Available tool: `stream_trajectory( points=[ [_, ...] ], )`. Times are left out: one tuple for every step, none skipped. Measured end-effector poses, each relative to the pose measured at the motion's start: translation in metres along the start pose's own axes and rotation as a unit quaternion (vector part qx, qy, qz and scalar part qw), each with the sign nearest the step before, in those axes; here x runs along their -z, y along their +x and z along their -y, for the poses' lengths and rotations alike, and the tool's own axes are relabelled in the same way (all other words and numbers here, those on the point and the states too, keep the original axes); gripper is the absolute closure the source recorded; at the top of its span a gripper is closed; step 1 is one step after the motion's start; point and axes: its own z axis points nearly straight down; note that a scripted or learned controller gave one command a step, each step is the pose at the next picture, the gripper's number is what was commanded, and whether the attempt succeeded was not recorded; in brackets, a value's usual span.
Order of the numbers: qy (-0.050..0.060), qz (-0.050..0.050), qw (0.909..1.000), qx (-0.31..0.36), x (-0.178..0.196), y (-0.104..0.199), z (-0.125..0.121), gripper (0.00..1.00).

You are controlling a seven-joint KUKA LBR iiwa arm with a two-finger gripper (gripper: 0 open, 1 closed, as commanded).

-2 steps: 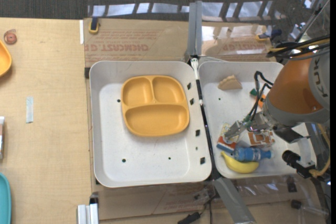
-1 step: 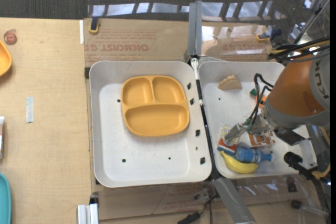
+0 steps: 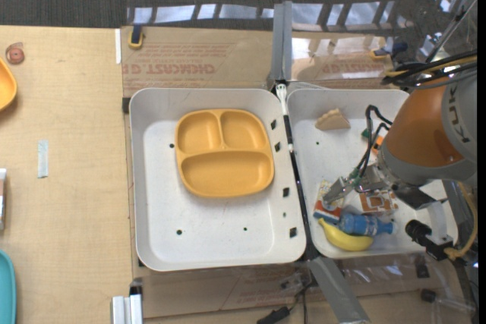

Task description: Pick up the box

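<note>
Orange-banded and grey, the arm reaches into the right bin from the right, its gripper low over a cluster of items there. Just right of it lies the box, small with orange print, flat on the bin floor beside a blue bottle and a banana. Whether the jaws are open or closed cannot be told. By my judgement the box is not yet lifted. A yellow divided plate sits in the left bin.

We see a yellow-orange three-compartment plastic plate in a shallow white bin, a yellow banana, a blue bottle, and an orange-and-white patterned box.
</note>
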Motion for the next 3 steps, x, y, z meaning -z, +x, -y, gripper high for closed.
stream_trajectory(
  points=[
    [-0.003, 0.001, 1.0, 0.008, 0.0006, 0.0056, 0.0134, 0.0],
    [0.002, -0.003, 1.0, -0.006, -0.0005, 0.0034, 0.0104, 0.0],
    [0.0, -0.001, 0.9999, -0.012, -0.0005, 0.0051, 0.0116, 0.0]
  ],
)
